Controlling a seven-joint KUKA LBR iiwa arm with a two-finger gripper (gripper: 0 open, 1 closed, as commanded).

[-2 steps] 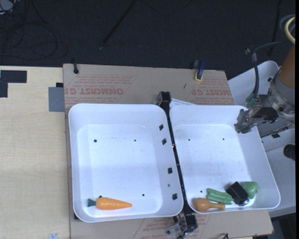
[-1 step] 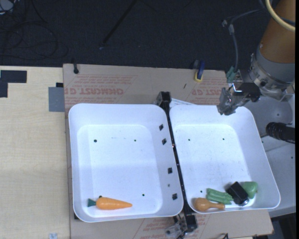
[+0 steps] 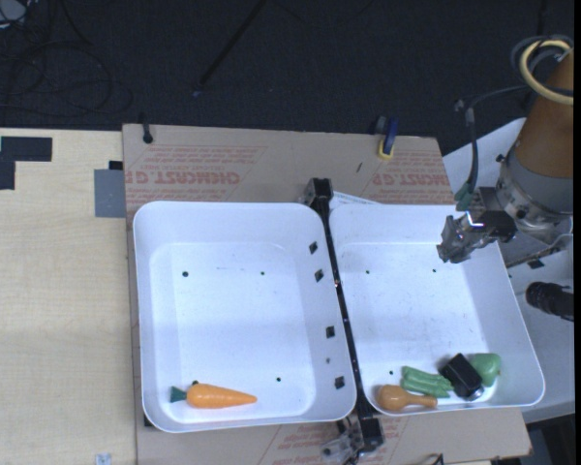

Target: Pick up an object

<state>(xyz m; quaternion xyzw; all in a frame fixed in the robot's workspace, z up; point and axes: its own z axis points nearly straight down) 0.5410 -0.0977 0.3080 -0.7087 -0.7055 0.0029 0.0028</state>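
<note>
**Gripper hanging over the right bin's far edge, targets lying toward the near rim**

Gripper [image 3: 457,240] of mine is hovering above the far right part of the right-hand shallow white bin [image 3: 397,260], near its rim, and nothing is sitting between its parts. Whether it is spread or closed, I cannot tell from this slant; it is reading as a dark lump below the wrist.

The nearest candidates are clustering at that bin's near edge. A small black block-shaped object [image 3: 462,375] is lying tilted there, resting against a green rounded plastic piece [image 3: 485,364] on its right and just beside a green pod-shaped toy vegetable [image 3: 425,382] on its left. An orange-tan gourd-shaped toy [image 3: 404,398] is lying just in front of the pod, its long axis running roughly along the rim. All four are sitting toward the camera from my gripper, almost straight down the view, well apart from it.

An orange plastic carrot with a green top [image 3: 219,395] is lying alone in the left-hand white bin [image 3: 223,260], long axis along the near rim, much farther off across the black divider [image 3: 331,298].

I am judging the cluster the shorter reach, though crowding could be spoiling a clean pinch; the carrot is isolated.
</note>
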